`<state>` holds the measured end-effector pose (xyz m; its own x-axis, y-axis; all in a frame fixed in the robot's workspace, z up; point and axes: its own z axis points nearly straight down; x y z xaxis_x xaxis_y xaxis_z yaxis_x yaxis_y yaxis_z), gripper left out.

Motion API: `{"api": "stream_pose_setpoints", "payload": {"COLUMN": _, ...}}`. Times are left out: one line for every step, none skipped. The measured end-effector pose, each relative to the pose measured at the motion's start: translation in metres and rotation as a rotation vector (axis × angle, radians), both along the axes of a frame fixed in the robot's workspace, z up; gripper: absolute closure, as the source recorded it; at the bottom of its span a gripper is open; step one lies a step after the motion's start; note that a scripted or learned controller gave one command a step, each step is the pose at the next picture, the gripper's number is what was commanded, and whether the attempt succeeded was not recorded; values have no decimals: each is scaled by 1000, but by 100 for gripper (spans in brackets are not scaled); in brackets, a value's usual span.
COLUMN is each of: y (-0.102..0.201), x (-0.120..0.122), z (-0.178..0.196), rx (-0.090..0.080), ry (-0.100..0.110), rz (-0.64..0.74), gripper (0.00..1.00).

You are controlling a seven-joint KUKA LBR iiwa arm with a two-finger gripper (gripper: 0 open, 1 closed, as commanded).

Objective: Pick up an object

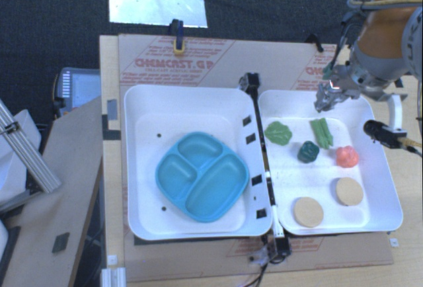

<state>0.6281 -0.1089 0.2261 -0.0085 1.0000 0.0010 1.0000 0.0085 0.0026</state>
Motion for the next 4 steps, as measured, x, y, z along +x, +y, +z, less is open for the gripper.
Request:
{"api": "stream_pose_setpoints", "payload": {"y": 40, "x": -19, "z": 5, "rx": 0, "ry": 1, "rz": 0, "gripper": 100}}
{"api": "stream_pose_setpoints", "payload": {"y": 99, "x": -36, "z": 6, "rx": 2, "ry": 2, "rz": 2, "gripper": 100}}
{"api": "stream_pose_setpoints", "payload": {"y": 157, "x": -53, "z": 3, "rx": 2, "ry": 3, "rz": 2, "gripper": 100}}
{"api": "stream_pose_setpoints", "payload": {"y": 201, "x": -82, "z": -9, "rx": 1, "ry": 5, "rz": 1, "gripper": 100}}
